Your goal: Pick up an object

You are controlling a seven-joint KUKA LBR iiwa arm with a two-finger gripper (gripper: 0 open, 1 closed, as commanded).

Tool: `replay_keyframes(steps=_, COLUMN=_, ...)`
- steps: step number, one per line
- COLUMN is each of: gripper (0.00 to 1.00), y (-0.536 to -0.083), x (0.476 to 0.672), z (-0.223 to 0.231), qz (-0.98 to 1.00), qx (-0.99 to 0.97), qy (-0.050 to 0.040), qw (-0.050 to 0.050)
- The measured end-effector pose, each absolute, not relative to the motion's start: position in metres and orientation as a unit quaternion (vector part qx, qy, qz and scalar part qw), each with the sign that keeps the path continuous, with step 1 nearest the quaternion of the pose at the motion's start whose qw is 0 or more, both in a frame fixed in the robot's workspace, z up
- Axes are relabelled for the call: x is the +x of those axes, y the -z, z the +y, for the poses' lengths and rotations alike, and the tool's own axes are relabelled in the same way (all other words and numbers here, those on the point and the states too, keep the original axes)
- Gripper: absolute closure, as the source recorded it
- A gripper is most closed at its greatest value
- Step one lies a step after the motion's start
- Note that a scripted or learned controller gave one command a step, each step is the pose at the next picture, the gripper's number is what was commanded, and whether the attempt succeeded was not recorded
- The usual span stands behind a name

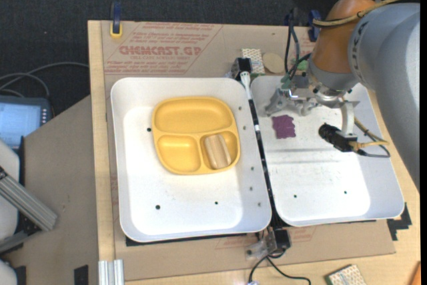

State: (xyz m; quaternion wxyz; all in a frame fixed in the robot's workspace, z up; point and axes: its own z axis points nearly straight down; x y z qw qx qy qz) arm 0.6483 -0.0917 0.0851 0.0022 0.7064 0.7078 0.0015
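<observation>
Starting at your left, the left bin (133, 197) holds a yellow divided plate (195, 133), with a tan, rounded block (216, 151) lying in its lower right compartment. Moving right, the right bin (333, 197) has a small purple piece (285, 126), flat, dark and roughly square, near its upper left corner. Just above it you see the gripper (293, 102); you cannot tell how its pincer stands.

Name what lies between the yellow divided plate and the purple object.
In the camera view, between the yellow plate and purple object lie bare white bin floor and the two bins' adjoining rims.
</observation>
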Motion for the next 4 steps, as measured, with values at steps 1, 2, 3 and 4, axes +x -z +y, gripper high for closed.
replay_keyframes(steps=1, gripper=0.00, y=-0.084, x=0.590, z=-0.102, qz=0.706, qx=0.708, qy=0.0020, qw=-0.003)
replay_keyframes(steps=2, gripper=0.00, y=-0.086, x=0.669, z=-0.095, qz=0.708, qx=0.706, qy=-0.0021, qw=0.003)
replay_keyframes(steps=3, gripper=0.00, y=-0.084, x=0.603, z=-0.138, qz=0.705, qx=0.709, qy=0.0022, qw=-0.002)
replay_keyframes(steps=4, gripper=0.00, y=-0.084, x=0.568, z=-0.112, qz=0.707, qx=0.707, qy=0.0010, qw=-0.003)
